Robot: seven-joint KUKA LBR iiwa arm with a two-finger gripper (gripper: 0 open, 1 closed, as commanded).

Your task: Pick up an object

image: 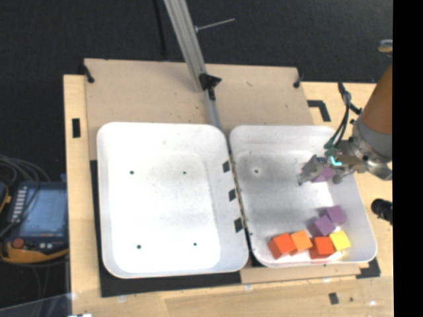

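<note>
Gripper over the right bin, pinching a small purple block.

The purple block sits between the fingers at about 2 o'clock in the right bin, apparently clear of the floor. At 5 o'clock lie clustered blocks: two purple, three orange, one yellow. Left bin lies at 9 o'clock, touching.

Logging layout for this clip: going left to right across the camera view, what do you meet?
Left bin → right bin → orange block → tool, with something purple at its fingers → yellow block.
</note>
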